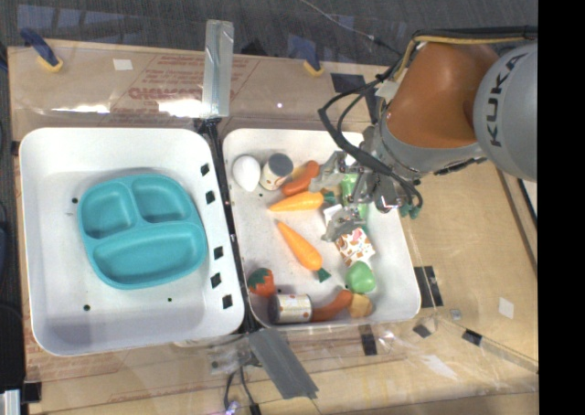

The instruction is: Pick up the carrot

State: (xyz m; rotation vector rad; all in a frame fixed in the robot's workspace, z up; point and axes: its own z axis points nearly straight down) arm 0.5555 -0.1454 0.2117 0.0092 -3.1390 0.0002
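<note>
Nearest, along the right bin's near wall, lie a small can, a brownish sausage-like piece and a green toy fruit. Just beyond them, in the middle of this bin, lies the carrot, a plain orange cone on the white floor with its long axis slanting from far-left to near-right and a dark green stub at the near-right end. A second orange cone lies a little farther back, pointing left, so there is more than one candidate here.

The tool hangs just to the right of and slightly beyond the carrot, over a patterned red-and-white item. Its metal parts blur into the clutter, so I cannot tell how far it is open, and nothing is plainly held in it. My reading is that the coming move must shift left and nearer, with the tool turned across the carrot's slanted axis.

Farther left, the other bin holds a teal divided plate.
</note>
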